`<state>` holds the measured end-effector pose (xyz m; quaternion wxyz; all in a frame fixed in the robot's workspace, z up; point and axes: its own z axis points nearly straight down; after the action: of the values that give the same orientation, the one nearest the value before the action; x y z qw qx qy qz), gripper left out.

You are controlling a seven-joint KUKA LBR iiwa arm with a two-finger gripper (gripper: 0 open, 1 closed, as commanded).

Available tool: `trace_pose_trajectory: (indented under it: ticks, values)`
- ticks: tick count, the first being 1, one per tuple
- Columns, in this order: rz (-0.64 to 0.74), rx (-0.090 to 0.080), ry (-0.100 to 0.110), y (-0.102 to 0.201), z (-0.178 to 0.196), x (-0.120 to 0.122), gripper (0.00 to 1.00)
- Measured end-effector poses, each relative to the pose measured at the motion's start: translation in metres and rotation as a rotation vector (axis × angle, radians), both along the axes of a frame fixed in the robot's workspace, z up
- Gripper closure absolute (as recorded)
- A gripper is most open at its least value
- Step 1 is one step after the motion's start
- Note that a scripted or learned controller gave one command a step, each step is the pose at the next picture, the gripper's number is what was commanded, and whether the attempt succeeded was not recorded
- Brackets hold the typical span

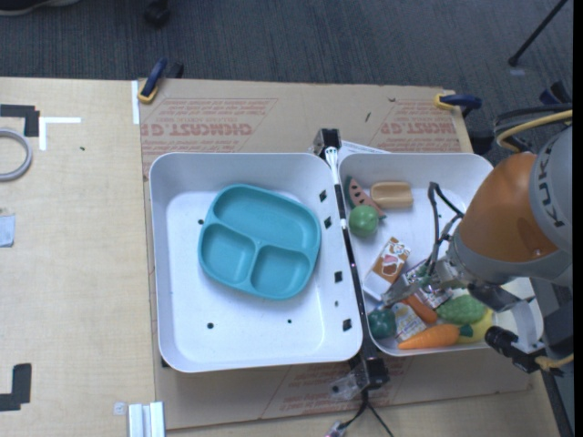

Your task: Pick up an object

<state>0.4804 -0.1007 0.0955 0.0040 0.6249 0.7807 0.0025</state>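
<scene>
The grey KUKA arm with its orange band (506,215) reaches in from the right edge, bent down toward the near right part of the scene. Its two-finger metal gripper (421,285) hangs low at the arm's left end, tilted leftward, partly hidden by wrist and cables.

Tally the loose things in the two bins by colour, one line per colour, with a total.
Teal: 1, the tray
Green: 3, ball, dark piece, leafy piece
Orange: 1, carrot
Tan: 1, bun
Red and green: 1, melon slice
White: 1, packet
Total: 8, not counting whatever lies under the gripper.
</scene>
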Motion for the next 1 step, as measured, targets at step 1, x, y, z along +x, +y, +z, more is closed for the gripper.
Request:
trace_pose_trajectory:
  ticks: [1]
  values:
    - [-0.003,0.000,-0.004,-0.0005,0.0104,0.0017,1.00]
